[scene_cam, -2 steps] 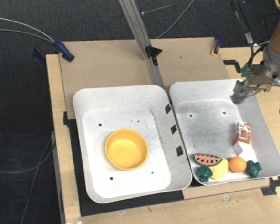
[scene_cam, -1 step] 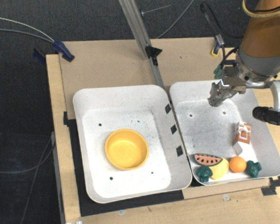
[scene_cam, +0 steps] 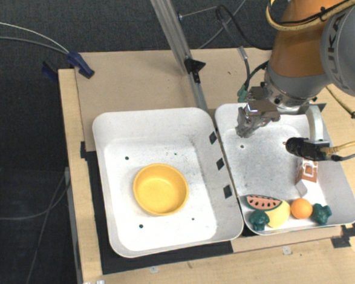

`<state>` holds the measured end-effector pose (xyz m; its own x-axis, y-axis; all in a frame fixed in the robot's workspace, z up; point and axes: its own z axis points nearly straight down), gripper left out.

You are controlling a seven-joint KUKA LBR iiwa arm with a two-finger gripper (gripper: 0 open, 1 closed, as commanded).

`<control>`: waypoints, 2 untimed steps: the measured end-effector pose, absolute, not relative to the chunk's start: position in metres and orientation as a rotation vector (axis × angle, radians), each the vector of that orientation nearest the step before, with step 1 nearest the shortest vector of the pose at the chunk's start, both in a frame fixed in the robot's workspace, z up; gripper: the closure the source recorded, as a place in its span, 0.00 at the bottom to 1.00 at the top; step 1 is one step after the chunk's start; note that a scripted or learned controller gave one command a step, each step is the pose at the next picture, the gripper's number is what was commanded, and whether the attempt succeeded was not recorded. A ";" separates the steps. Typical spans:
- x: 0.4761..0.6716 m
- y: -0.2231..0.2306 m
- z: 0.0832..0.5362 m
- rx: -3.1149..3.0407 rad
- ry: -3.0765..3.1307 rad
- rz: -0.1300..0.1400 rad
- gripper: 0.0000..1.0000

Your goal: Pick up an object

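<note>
My gripper [scene_cam: 248,125] hangs over the far left part of the right bin [scene_cam: 258,163], above bare bin floor, with nothing seen in it. Along that bin's near edge lie a watermelon slice [scene_cam: 264,201], a yellow lemon-like fruit [scene_cam: 279,214], a dark green piece [scene_cam: 259,220], an orange [scene_cam: 301,208] and another green piece [scene_cam: 321,213]. A small orange and white box [scene_cam: 307,172] rests near the right wall. A yellow bowl [scene_cam: 160,188] sits in the left bin [scene_cam: 114,149].
A slanted metal pole [scene_cam: 180,47] rises behind the two bins. A black part with cables [scene_cam: 303,147] juts over the right bin's right side. The arm's grey and orange body [scene_cam: 306,32] looms over the far right corner.
</note>
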<state>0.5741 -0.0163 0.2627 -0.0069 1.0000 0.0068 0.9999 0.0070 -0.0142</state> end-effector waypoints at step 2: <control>0.615 0.078 0.247 -2.217 -2.228 -0.007 1.00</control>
